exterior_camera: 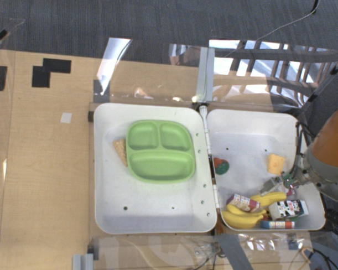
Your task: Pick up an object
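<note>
Bananas [241,218], two of them, are lying in the near part of the right bin [252,123]. They are curving together, with one resting above the other, and they are looking like the likeliest pick here. The gripper [287,182] is hovering just above and to the right of the bananas, close to the tip of the upper one. Whether it is open or closed I cannot tell from this angle, and nothing is showing as caught in it. The arm [329,148] is reaching in from further right of the bananas, with its orange band sitting at the edge of the view.

A small printed carton [243,202] is nestling against the bananas, tucked between the two curves on their left. A black and white box [289,208] is lying just to the right of the bananas, touching or nearly touching the upper one. A marker [277,224] with red and blue ends is lying just right of the lower banana, below that box. A yellow block [276,163] is sitting up beyond the bananas, apart from them. A red and green piece [220,166] is resting up and to the left of the bananas, by the bin's left wall.

Well to the left of the bananas, the left bin [144,214] is carrying a green divided plate [160,151]. A tan cracker [120,152] is lying beside the plate's far side from the bananas.
</note>
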Controlling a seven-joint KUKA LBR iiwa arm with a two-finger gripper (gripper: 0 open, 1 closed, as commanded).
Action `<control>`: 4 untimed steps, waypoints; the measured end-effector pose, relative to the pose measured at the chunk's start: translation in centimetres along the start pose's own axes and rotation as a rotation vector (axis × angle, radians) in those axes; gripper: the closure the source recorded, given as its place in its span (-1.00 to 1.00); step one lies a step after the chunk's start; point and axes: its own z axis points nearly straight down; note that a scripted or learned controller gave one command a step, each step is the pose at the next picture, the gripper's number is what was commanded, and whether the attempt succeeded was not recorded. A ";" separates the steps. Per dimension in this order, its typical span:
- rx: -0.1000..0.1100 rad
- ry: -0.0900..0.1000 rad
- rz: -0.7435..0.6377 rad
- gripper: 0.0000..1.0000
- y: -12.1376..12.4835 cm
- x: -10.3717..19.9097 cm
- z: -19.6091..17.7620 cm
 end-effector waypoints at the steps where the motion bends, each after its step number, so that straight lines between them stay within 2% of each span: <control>1: 0.001 0.001 0.350 -1.00 5.8 2.0 4.9; 2: -0.009 -0.015 0.152 -1.00 10.9 3.3 5.0; 3: -0.008 -0.003 0.116 -1.00 14.8 2.8 5.2; 4: 0.001 0.002 0.100 -1.00 19.6 0.5 5.5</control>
